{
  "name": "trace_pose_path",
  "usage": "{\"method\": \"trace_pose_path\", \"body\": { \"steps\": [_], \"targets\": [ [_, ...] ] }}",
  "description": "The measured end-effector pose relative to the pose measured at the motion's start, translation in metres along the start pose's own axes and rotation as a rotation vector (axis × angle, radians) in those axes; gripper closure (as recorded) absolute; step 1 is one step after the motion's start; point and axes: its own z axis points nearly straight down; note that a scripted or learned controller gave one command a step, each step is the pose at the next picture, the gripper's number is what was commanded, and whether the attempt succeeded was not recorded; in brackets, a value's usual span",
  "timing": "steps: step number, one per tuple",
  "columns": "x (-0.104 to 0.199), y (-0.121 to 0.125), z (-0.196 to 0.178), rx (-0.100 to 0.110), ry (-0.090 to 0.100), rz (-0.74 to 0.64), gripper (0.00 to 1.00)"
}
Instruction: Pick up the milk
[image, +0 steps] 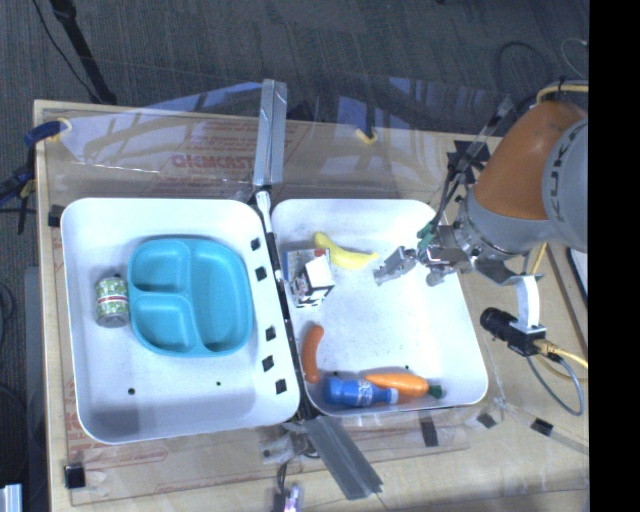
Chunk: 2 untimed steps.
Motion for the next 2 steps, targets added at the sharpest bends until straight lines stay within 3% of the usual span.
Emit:
{"method": "trace_pose_path", "body": {
  "steps": [1,2],
  "targets": [
    [-0.002,0.059,0.064,-0.002,-0.002,-0.036,0.0],
    [0.084,0.099,0.123,-0.012,-0.012,-0.198,0.0]
  ]
}}
